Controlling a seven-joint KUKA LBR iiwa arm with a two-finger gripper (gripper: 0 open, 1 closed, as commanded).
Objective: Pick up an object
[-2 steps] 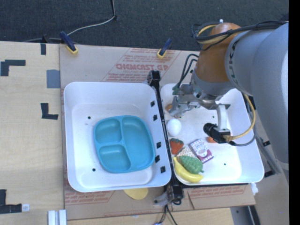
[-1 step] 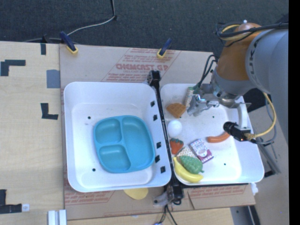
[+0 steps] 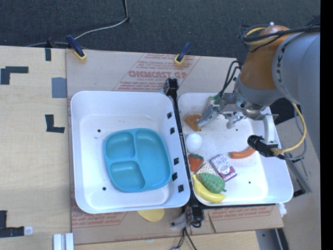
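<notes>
Two white bins sit side by side on the bench; the left bin [image 3: 83,139] holds a blue divided plate [image 3: 138,159], and the right bin [image 3: 270,184] holds the small objects to choose from. The gripper [image 3: 221,114] hangs over the upper part of the right bin, at about 12 o'clock from the white egg [image 3: 194,140], and its fingers [image 3: 207,114] look spread apart with nothing between them, so I judge it as released. An orange-brown piece [image 3: 192,122] lies just beside the left finger, at about 9 o'clock from the gripper, close to the divider between the bins. At 5 o'clock from the gripper lies a small sausage [image 3: 242,152]; lower down are a little carton [image 3: 223,166], a strawberry-like toy [image 3: 195,162], a green bumpy toy [image 3: 212,183] and a banana [image 3: 207,192]. The risk I see is that a finger comes down on the orange-brown piece and pushes it against the wall, or that the round egg rolls away when touched.
</notes>
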